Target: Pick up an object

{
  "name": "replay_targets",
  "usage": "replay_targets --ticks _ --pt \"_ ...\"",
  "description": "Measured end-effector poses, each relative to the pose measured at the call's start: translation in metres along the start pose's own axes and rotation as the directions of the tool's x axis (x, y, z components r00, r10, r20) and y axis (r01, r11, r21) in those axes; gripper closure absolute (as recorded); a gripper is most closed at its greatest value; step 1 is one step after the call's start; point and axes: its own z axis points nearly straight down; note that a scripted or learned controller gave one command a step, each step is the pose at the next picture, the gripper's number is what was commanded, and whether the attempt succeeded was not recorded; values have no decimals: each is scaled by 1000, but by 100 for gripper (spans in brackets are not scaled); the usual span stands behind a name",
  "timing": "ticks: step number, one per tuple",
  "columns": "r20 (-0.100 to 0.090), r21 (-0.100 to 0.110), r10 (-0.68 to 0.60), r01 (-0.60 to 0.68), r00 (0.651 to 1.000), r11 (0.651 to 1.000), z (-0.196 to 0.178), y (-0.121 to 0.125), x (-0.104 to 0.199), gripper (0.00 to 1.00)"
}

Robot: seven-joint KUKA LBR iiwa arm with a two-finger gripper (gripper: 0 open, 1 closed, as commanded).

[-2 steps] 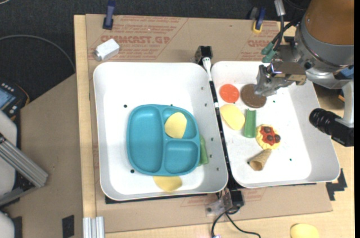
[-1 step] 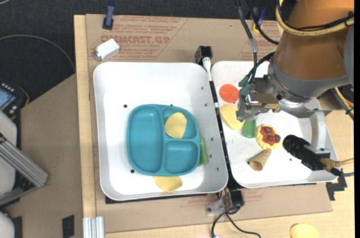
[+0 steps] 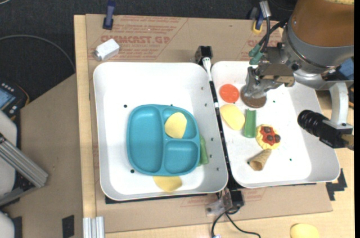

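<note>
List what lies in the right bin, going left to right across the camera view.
Orange disc and yellow piece about level, then green stick, then cone and pizza-like toy.

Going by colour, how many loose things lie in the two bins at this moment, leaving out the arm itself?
Yellow: 3 – one on the blue tray, one below the tray, one in the right bin
Blue: 1 – the divided tray
Orange: 1 – round piece
Green: 1 – stick
Yellow with red: 1 – pizza-like piece
Tan: 1 – cone
Total: 8
</note>
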Motion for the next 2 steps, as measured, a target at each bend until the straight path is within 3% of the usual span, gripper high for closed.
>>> replay_targets --ticks 1,2 --pt "3 23 6 -6 1000 1000 112 -4 -10 100" --pt "-3 -7 -4 4 1000 1000 -31 1 34 100"
